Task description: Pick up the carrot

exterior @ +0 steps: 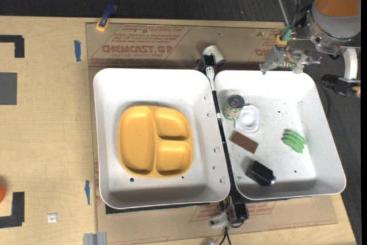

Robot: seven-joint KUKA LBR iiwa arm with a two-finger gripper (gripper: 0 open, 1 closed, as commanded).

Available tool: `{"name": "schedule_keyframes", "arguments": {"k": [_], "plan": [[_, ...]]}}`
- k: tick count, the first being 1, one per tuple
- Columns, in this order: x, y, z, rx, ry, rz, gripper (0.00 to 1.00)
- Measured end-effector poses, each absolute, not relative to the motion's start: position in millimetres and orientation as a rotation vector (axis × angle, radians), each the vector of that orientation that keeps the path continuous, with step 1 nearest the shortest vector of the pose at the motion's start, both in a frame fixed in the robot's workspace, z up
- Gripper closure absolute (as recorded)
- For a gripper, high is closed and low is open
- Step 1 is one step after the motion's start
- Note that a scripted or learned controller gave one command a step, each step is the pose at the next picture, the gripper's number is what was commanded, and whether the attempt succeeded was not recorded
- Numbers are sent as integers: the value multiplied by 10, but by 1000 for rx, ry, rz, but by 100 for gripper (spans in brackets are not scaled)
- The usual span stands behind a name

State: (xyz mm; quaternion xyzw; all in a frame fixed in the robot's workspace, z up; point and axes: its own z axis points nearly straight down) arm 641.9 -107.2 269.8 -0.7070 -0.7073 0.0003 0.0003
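Upper right of frame: grey two-finger gripper (285,55) hangs over far rim of right shallow white bin (322,123). How open, whether holding anything: cannot tell. Small orange-red blob (2,193) at lower-left frame edge, well apart from bins, is possibly carrot, too cropped to be sure. Pick looks not yet begun: whole approach and grasp left.

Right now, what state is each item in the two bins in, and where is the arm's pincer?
Yellow plastic three-compartment tray: lying flat in the left white bin, nothing in its compartments.
Small round tin can: upright, right white bin.
Clear plastic cup: beside the can.
Brown rectangular block: lying flat.
Black box: lying tilted.
Green leafy toy: lying flat.
Pincer: above the right bin's far rim.
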Motion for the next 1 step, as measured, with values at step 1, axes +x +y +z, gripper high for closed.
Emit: {"name": "schedule_keyframes", "arguments": {"k": [1], "plan": [[5934, -312, 1878, -2327, -2108, 2, 0]]}}
